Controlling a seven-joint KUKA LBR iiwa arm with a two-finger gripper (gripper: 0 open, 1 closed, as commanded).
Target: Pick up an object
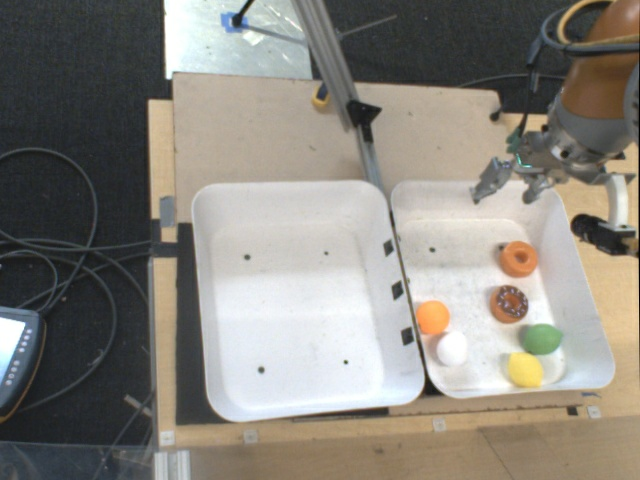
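Gripper (512, 180): fingers spread, nothing between, above right bin (575, 258) far rim. Nearest candidate: orange ring (518, 258), at 6 o'clock, apart; probably toy doughnut, round, no long axis.

Gripper (511, 185) spread open, empty, above right bin's (452, 230) far edge — orange ring (518, 258), chocolate donut (509, 303), green ball (541, 339), lemon (525, 369) along right wall — orange ball (432, 317), white ball (452, 348) near left wall.

The bench (250, 128) bears two white bins, left (215, 368) and right (590, 358).
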